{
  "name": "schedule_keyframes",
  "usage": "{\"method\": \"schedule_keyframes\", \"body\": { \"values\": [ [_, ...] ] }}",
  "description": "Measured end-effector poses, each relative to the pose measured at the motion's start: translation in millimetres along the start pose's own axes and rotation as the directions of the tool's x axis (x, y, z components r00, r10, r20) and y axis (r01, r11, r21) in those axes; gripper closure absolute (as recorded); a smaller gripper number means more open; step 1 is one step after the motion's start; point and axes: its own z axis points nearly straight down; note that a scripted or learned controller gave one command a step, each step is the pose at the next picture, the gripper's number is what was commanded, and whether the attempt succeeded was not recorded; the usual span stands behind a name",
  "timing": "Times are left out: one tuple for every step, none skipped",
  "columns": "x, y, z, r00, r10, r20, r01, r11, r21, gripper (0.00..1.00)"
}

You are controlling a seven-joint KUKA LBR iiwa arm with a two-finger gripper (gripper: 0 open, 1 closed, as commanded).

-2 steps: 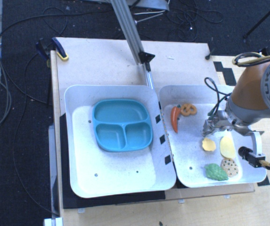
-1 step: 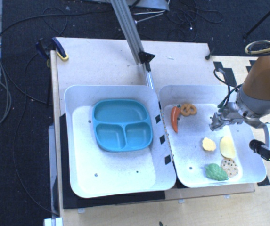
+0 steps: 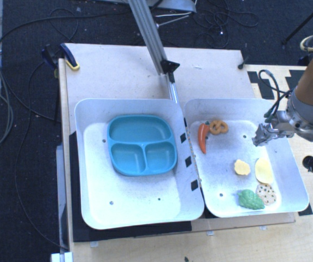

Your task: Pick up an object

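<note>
The right bin (image 3: 222, 201) holds several toy foods: an orange-red carrot (image 3: 202, 137), a brown pretzel (image 3: 218, 126), a small yellow lump (image 3: 242, 167), a pale yellow slice (image 3: 264, 171), a speckled cookie (image 3: 265, 192) and a green leafy piece (image 3: 250, 199). My gripper (image 3: 259, 135) hangs over the right side of that bin, above and to the right of the yellow lump, just beyond the pale slice. I see nothing between its fingers.
The left bin (image 3: 90, 201) holds a blue three-compartment tray (image 3: 142, 144). A slanted metal pole (image 3: 148, 26) rises from the seam between the bins. Black cables (image 3: 271, 83) trail near the arm at the right.
</note>
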Motion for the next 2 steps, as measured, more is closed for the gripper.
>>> {"method": "schedule_keyframes", "body": {
  "values": [
    [0, 1, -34, 1.000, -0.004, 0.000, 0.004, 1.000, 0.001, 1.00],
    [53, 5, -23, 1.000, -0.008, -0.003, 0.008, 1.000, 0.006, 1.00]
  ]
}}
